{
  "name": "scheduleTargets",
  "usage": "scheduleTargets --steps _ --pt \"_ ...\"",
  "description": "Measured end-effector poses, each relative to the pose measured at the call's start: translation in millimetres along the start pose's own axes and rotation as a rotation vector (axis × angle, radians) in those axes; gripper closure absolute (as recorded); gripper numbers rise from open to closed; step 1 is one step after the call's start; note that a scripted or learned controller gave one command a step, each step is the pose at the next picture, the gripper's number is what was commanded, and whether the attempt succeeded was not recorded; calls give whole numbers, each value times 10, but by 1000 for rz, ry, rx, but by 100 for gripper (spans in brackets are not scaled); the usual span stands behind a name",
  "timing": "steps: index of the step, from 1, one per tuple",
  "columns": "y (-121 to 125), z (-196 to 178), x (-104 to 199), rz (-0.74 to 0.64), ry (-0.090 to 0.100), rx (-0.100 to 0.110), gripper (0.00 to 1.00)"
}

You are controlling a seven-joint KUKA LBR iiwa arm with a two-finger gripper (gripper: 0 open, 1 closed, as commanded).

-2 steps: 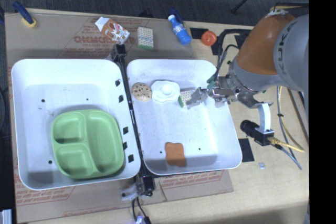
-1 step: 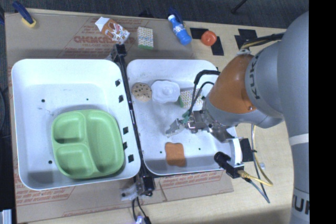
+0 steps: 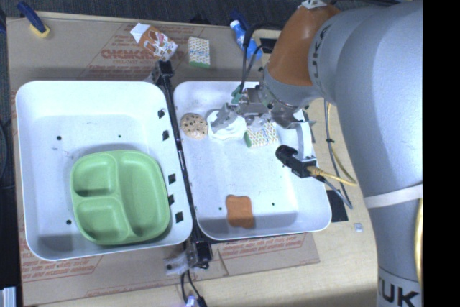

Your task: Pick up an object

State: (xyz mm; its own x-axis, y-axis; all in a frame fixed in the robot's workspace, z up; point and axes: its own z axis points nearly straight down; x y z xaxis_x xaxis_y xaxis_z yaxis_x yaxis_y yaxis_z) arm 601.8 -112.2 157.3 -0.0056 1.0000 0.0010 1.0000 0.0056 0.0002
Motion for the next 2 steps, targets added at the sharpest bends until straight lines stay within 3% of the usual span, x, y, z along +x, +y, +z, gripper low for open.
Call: scheduleTargets --steps 1,2 --pt "553 -745 -428 -1 -3 -2 0" --pt "552 645 42 -1 -1 1 0"
